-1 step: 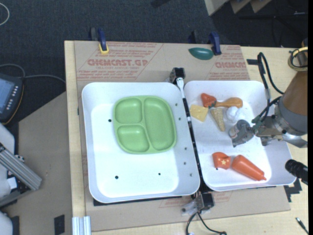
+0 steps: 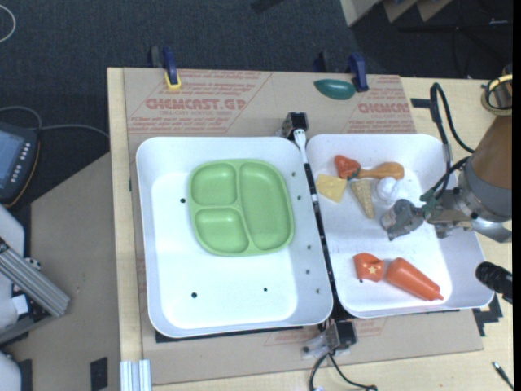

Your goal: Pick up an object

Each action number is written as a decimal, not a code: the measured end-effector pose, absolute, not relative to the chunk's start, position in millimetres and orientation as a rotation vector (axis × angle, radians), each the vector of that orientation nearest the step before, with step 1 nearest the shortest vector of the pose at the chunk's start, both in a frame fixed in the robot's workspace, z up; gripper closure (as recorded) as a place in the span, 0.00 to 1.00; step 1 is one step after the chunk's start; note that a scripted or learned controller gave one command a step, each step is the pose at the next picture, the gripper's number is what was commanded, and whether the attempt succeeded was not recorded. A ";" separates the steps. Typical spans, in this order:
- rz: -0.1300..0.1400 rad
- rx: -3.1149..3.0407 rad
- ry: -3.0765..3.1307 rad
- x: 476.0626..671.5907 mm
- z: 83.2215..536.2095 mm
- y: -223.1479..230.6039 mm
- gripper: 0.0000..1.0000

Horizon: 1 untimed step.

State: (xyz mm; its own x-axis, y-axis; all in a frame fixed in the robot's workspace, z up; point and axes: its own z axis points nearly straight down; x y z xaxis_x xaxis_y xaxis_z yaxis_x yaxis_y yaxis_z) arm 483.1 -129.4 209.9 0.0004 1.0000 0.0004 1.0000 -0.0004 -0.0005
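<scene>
White bins sit side by side; the left one holds a green divided plate point(image 2: 242, 207). The hand point(image 2: 400, 219) hovers in the right bin point(image 2: 423, 149), among toy foods point(image 2: 368, 182) it could pick from, nothing visibly held; its opening cannot be told.

smooth glossy plastic green tray point(image 2: 242, 207) (divided), matt white bins point(image 2: 163, 243)
</scene>
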 end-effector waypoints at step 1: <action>0.005 -2.217 -2.216 478.3 147.2 -127.2 0.00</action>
